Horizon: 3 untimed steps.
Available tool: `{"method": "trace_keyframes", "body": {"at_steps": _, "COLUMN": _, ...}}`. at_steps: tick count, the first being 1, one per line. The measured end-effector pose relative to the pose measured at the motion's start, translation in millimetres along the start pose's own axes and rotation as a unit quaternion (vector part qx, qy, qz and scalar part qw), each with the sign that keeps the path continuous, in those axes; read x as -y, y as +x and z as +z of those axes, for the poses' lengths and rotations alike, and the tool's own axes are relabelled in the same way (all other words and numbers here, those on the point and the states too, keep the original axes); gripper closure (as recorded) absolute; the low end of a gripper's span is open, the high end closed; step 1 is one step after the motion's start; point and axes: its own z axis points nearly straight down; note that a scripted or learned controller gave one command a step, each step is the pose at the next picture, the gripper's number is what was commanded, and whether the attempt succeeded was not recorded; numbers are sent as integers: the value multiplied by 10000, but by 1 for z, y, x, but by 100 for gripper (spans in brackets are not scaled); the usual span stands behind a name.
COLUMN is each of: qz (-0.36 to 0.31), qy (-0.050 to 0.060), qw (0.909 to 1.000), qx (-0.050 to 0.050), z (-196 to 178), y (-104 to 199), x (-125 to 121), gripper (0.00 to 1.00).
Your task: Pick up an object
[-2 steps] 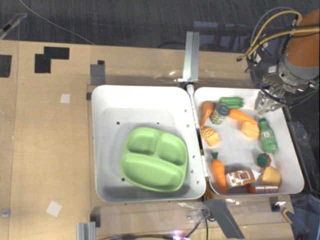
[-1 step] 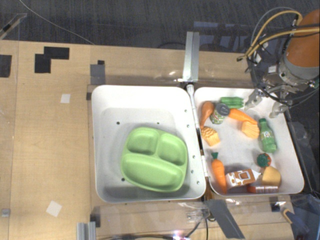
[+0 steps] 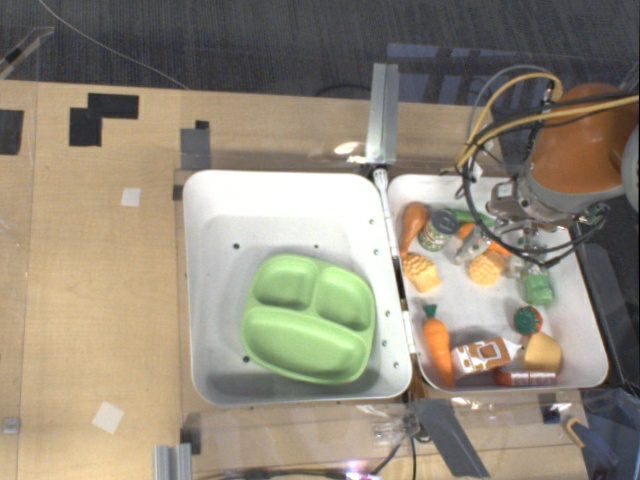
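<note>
My pincer [image 3: 520, 236] hangs low over the right bin [image 3: 596, 353], in its far half, and I cannot tell how it is set; my own wrist covers it. The nearest thing is a yellow-orange toy, maybe corn [image 3: 486, 266], lying just beside and below me toward the bin's middle, its long axis unclear. A green block [image 3: 539, 288] sits just nearer the front. The carrot [image 3: 437, 345] lies well apart, pointing front to back.

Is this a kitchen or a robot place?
Probably a robot lab, not a kitchen: a robot arm reaches over two white bins on a wooden bench, with toy food like a carrot inside.
</note>
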Motion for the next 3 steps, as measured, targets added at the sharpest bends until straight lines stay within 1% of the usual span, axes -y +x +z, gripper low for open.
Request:
{"method": "trace_keyframes", "body": {"at_steps": 1, "qz": -15, "qy": 55, "qw": 10000, "qx": 24, "z": -14, "y": -3, "x": 3, "gripper": 100}}
{"method": "trace_keyframes", "body": {"at_steps": 2, "qz": -840, "qy": -29, "qw": 9965, "qx": 7, "z": -20, "y": -33, "x": -85, "gripper": 100}}
{"method": "trace_keyframes", "body": {"at_steps": 3, "qz": -1145, "qy": 27, "qw": 9934, "qx": 15, "z": -123, "y": -96, "x": -95, "gripper": 100}}
